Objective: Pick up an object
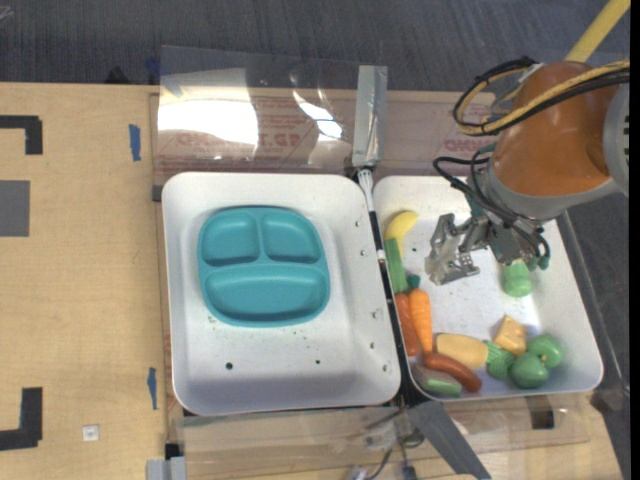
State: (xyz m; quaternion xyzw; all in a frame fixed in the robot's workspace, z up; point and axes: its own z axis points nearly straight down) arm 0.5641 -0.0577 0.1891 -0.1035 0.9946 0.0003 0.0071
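Here, I hold the gripper (452,260) over the right bin (580,308), fingers parted and grasping nothing; the carrot (419,316) lies just below-left, long axis running along the bin's left wall.

Dark grey carpet-like floor (300,13) across the top. Pale wood-coloured counter (80,288) on the left, marked with black tape corners (28,133), a grey square patch (12,208) and short blue tape strips (134,141). Clear plastic sheet (250,108) behind the bins, catching a bright glare, with a grey tape strip (368,118) down its right side. Yellow pole (603,23) slanting at top right.
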